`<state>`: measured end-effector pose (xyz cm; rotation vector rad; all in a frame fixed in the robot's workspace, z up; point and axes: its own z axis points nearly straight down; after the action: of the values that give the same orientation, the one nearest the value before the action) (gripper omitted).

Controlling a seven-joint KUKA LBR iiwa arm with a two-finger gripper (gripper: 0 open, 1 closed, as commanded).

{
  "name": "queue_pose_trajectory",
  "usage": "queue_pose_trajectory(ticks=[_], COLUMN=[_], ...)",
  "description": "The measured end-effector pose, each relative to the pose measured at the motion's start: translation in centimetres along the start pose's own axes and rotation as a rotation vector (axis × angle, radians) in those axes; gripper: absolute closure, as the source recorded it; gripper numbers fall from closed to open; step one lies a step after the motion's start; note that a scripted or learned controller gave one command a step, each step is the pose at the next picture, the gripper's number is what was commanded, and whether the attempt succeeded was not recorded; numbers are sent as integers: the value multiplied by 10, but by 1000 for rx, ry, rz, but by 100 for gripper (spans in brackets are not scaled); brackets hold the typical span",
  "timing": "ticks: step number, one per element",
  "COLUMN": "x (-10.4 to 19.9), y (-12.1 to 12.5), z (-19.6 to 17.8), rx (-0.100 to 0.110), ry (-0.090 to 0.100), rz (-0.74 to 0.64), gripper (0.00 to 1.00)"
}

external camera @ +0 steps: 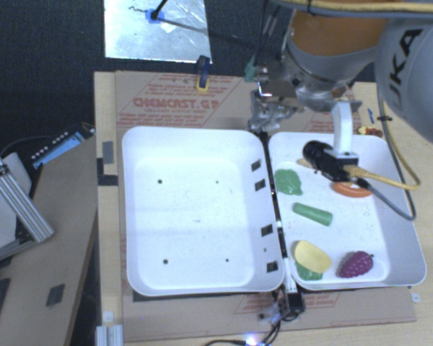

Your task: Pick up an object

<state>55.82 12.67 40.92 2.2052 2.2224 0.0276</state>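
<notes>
The right white bin (400,245) holds several toy foods: a green leafy piece (289,182), a green cylinder (312,213), a yellow piece on a green base (312,258), a purple grape bunch (356,264) and an orange piece (351,189). The orange piece is partly hidden under a black fitting (322,156) with a yellow cable. My gripper (263,120) hangs over the far end of the divider between the two bins, up and left of the leafy piece. I see nothing held in it.
The left white bin (195,207) lies beside the right one, parted by a dark divider (274,215) with clips. The grey and orange arm (339,27) covers the upper right. A yellow and blue clamp (202,74) stands behind the bins.
</notes>
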Motion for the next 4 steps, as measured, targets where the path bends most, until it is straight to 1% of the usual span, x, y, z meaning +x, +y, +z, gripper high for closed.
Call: queue_pose_trajectory(ticks=[1,2,3,4], x=[-63,-142,-190,-148], y=[60,110,108,111], z=[3,29,28,-39], rx=[15,18,16,10], ry=[-8,-9,-8,-4], rz=[12,14,11,0], gripper=[100,100,100,100])
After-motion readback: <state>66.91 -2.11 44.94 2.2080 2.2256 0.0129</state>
